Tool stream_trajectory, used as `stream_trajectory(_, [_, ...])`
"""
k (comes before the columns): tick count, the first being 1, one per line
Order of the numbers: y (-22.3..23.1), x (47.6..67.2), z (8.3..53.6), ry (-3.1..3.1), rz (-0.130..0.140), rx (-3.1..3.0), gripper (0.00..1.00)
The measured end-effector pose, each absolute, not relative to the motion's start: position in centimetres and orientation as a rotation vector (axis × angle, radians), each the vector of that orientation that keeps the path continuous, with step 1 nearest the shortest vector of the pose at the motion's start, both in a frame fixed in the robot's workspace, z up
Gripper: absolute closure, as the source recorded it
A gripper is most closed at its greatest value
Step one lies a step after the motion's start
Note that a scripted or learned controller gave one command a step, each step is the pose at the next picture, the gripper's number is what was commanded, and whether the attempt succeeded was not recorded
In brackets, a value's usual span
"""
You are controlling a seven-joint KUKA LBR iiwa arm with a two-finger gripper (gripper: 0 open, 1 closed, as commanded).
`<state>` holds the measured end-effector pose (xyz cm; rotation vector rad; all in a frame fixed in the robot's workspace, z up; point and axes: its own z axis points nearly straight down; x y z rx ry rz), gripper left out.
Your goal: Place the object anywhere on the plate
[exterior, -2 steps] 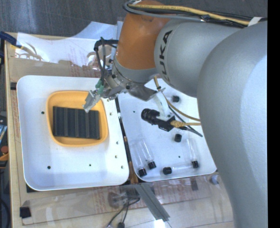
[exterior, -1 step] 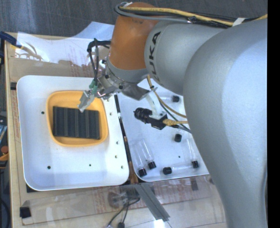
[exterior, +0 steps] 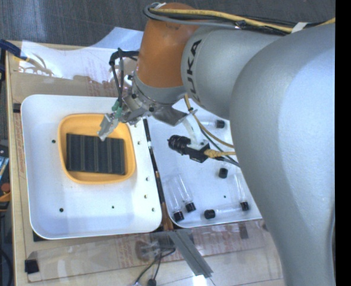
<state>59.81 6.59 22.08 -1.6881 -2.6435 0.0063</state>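
A yellow plate (exterior: 80,127) with rounded corners lies in the left white bin (exterior: 44,207). On it rests a dark grey ribbed rectangular block (exterior: 96,154), flat and covering most of the plate's middle. My gripper (exterior: 108,127) hangs over the plate's far right part, right at the block's upper right corner. Whether it touches the block cannot be made out. The orange wrist band (exterior: 163,52) and the grey arm reach in from the right above it.
The right white bin (exterior: 208,222) holds several clear tubes with black caps, such as one tube (exterior: 181,190) near its front and a small black cap (exterior: 223,172) farther in. The big grey arm covers much of that bin.
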Motion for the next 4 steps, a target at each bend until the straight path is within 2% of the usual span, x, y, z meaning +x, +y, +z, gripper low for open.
stream_trajectory(2, [5.6,59.5,22.1,-2.630,0.009,-1.707,0.00])
stream_trajectory(3, [5.6,58.1,23.3,-2.605,0.011,-1.740,0.00])
stream_trajectory(4, [7.2,63.2,28.6,-2.662,0.000,-1.667,0.00])
